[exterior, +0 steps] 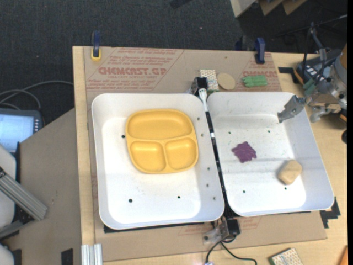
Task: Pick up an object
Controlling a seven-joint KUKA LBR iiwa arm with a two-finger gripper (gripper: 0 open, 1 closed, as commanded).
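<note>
Lying in the right bin (309, 164), two candidate objects are available for pickup: a purple piece (244, 151) near the bin's centre and a tan lump (289, 171) nearer the bin's right wall, toward its near edge. The two are apart from each other and from the walls. The purple piece appears flat, crumpled and probably soft and light; it likely offers little height, so a grasp would need to descend close to the bin floor and pinch across its bunched middle. The tan lump appears rounded and thicker, probably light and somewhat compliant; a grasp across its narrower width looks the more dependable choice, though its rounded sides may slip. The gripper (289, 110) is positioned at the far right corner of the right bin, above the rim area, well apart from both objects and holding nothing. The arm enters from beyond the bin's right wall, low and angled toward the bin interior. Whether the fingers are apart or together cannot be told, as the grey tip is too small and indistinct. In the left bin (105, 181), beside the right bin, a yellow divided tray (162, 139) rests flat with its three compartments facing up.
</note>
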